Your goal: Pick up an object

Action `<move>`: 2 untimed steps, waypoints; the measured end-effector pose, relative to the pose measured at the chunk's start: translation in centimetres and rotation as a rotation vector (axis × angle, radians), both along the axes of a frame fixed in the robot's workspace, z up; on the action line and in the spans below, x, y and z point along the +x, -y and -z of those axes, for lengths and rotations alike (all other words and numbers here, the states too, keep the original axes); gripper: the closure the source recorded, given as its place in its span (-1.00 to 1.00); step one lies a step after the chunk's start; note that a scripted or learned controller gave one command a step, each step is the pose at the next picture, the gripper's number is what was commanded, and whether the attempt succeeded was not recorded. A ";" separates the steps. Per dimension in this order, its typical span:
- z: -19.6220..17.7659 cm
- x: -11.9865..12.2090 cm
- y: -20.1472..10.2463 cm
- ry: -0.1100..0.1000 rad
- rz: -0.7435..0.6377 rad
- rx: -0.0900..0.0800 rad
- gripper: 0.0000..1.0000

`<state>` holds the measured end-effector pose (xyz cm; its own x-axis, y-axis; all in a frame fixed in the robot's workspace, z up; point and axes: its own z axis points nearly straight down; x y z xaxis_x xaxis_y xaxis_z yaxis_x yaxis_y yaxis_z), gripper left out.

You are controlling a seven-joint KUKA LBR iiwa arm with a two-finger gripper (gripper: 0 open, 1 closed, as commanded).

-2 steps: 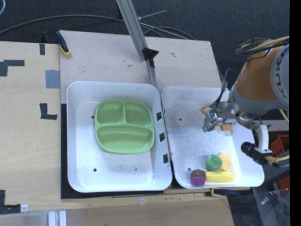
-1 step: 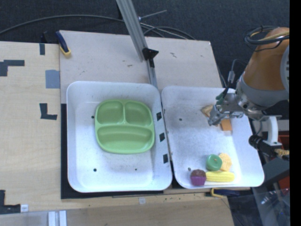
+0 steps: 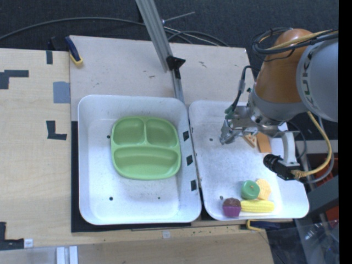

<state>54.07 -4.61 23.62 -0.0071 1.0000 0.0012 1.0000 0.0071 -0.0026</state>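
1. The claw [image 3: 226, 138] hung over the upper middle of the right bin [image 3: 217, 172], its dark fingers pointing down at the bin floor. Nothing showed between them, and from this slant I could not tell whether they stood wide or narrow.

2. Just to the claw's right, partly tucked under the wrist, lay a small orange piece [image 3: 263, 143] beside a paler wedge; the arm's body covered part of them.

3. The likeliest things to pick sat in a huddle at the bin's near right corner: a green round toy [image 3: 250, 189], a yellow-orange lump [image 3: 264, 188] touching it on the right, a purple and brown toy [image 3: 231, 207] below left, and a yellow corn cob [image 3: 257, 206] along the front.

4. From the claw, that huddle lay toward the bin's front edge and slightly to the right, with bare white floor between. The cob's long axis ran left to right, roughly parallel with the front rim, so I judged that a grip across its short width would suit best.

5. The toys pressed together, so a descent on one risked nudging its neighbours.

6. Farther out, the left bin [image 3: 93, 147] held a green divided plate [image 3: 146, 147], well apart from the claw.

7. Both bins rested on the desk [image 3: 33, 147].
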 end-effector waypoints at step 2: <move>0.6 3.0 -11.6 0.000 -0.001 0.000 1.00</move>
